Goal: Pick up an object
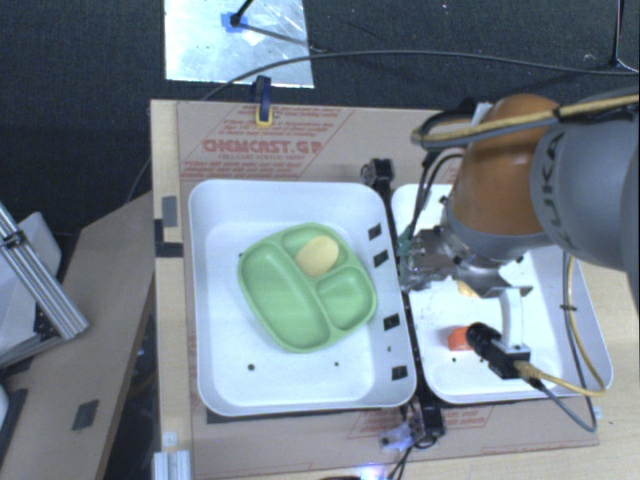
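Where the arm (560, 188) reaches in from your right, the gripper (428, 260) sits low over the right bin (592, 333), close to that bin's left wall. The wrist covers it from above, so you cannot tell whether it is wide, narrow or holding anything.

Nearest candidates, both on the right bin's floor: a small yellow piece (468, 290) just beside the wrist and partly hidden by it, and a small orange object (456, 339) nearer to you, apart from the gripper. Neither can be seen in its grasp.

Next out, across the dividing walls: the left bin (225, 238) holds a green divided plate (290, 313), lying flat and turned at an angle. A pale yellow rounded object (318, 255) rests in the plate's far compartment; the other two compartments show bare green.

Further out: both bins stand on a printed cardboard sheet (290, 133). A blue clamp (262, 96) grips the sheet's far edge. Beyond it, a shiny foil square (235, 28) lies on the dark floor.
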`<state>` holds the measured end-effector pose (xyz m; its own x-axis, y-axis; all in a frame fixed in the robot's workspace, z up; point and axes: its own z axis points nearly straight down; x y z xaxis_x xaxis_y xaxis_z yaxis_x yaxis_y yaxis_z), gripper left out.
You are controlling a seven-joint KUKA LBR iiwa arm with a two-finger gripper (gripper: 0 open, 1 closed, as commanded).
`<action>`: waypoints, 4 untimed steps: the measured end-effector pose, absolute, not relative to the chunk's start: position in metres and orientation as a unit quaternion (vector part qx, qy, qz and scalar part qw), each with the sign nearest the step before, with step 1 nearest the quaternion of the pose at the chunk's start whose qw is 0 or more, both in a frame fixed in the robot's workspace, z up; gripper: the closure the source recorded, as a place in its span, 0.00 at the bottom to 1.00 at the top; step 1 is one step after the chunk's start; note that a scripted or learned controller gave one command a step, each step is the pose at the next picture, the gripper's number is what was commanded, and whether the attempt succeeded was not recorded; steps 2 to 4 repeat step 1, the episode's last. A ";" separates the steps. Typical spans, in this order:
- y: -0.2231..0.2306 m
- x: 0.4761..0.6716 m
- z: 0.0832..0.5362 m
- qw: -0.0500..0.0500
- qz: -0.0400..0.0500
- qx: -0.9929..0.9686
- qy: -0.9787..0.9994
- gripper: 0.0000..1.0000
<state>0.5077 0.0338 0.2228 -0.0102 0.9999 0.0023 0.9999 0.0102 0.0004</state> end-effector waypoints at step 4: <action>0.082 0.514 0.225 0.000 -0.001 -0.703 -0.711 1.00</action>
